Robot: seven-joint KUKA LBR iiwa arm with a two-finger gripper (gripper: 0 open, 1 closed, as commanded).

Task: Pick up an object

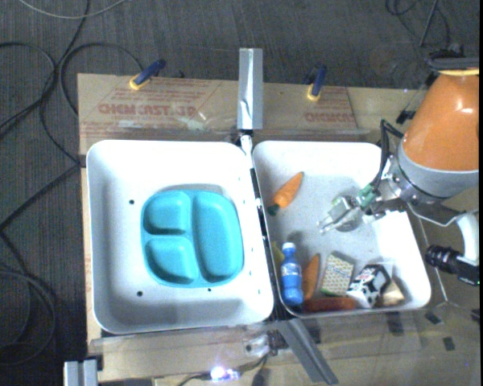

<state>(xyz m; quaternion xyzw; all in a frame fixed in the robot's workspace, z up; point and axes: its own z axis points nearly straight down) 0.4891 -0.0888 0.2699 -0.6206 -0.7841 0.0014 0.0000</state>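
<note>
- Your fingers (336, 218) hang in the right bin (322, 158); you cannot tell whether they are spread or clenched.
- The nearest object, the carrot (289, 190), lies up-left of them, long axis diagonal.

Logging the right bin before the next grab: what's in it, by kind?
Carrots: 2, one up near the divider, one by the bottle
Blue bottle: 1
Patterned flat packet: 1
Red item along the front wall: 1
Black-and-white item: 1
Tan piece in the corner: 1
Total: 7
</note>
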